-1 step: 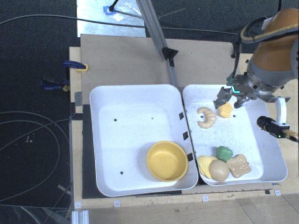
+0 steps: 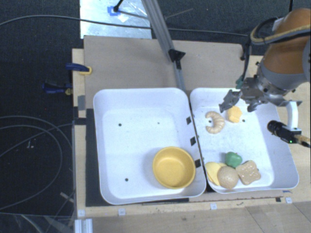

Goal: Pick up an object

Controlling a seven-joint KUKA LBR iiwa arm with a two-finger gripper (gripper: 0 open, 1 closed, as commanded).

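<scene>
Two white bins sit side by side on your surface (image 2: 126, 62), a tan board on dark carpet. At the bottom of the frame, the left bin (image 2: 141, 106) holds a yellow bowl (image 2: 174, 167) in its lower right corner, upright and close to the divider. The right bin (image 2: 277, 169) has a cluster along its lower edge: a yellow piece (image 2: 212, 170), a round beige bun (image 2: 227, 177) touching it, a green pepper (image 2: 233, 158) just above, and a slice of toast (image 2: 248, 172) beside the bun.

Higher in the right bin you see a croissant (image 2: 215, 122) and, just right of it, a small yellow object (image 2: 234, 114). The pincer (image 2: 241, 102) hangs just above that yellow object with its fingers spread apart, clamped on nothing. The arm (image 2: 286, 47) enters from the upper right of the frame, orange band above the grey wrist.

Farther back, a blue clamp (image 2: 77, 68) with a yellow tip grips the board's left edge, a grey pole (image 2: 160, 23) slants up toward the top centre, and cables loop over the carpet at left. No writing is readable.
</scene>
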